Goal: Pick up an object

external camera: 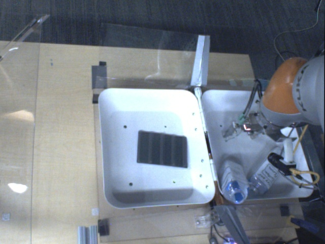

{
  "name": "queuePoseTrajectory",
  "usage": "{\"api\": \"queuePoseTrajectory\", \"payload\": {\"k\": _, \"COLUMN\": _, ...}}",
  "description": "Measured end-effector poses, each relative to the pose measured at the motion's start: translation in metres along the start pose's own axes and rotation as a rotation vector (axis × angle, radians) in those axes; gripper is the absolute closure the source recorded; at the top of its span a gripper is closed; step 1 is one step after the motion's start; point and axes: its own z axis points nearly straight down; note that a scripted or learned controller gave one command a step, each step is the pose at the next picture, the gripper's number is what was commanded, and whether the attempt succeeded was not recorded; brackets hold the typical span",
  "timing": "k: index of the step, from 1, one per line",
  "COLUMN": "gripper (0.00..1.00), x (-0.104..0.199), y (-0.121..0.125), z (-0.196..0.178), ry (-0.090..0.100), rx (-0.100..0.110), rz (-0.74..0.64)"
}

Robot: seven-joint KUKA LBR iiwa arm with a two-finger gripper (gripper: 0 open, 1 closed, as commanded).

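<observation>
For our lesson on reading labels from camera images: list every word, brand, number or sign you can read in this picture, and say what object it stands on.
No text can be read in this view.
clear plastic bottle: blue cap, no legible label.
second clear bottle: a label patch, too small and blurred to read.
dark ribbed rectangle in the left bin: ridges, no writing.

Pale wooden bench (56,151), dark grey carpet (152,4), clear plastic screen (18,121)
</observation>
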Motion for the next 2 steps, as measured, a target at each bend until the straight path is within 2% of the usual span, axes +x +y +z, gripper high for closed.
{"api": "queuePoseTrajectory", "payload": {"k": 1, "gripper": 0.0, "x": 0.019, "y": 0.084, "z": 0.003, "ry": 0.0, "rx": 0.004, "rz": 0.009}}
{"api": "queuePoseTrajectory", "payload": {"k": 2, "gripper": 0.0, "x": 0.014, "y": 0.018, "z": -0.073, "ry": 0.0, "rx": 0.004, "rz": 0.222}}
